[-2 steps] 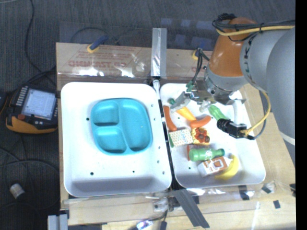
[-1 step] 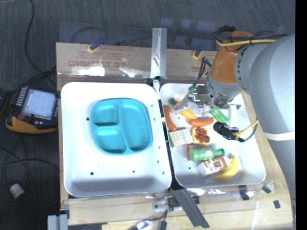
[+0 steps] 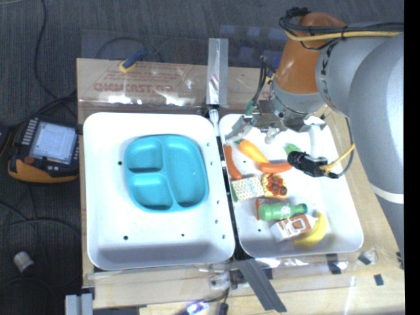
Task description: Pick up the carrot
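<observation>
Grey arm's two-finger gripper (image 3: 262,127) hangs over the right white bin (image 3: 348,225); whether it is open or closed cannot be told. The long orange carrot (image 3: 231,163) lies just below-left of it, beside a yellow-orange pepper (image 3: 253,151).

Grey arm reaching in from right, orange-banded wrist bent down, pincer (image 3: 262,128) lowered
</observation>
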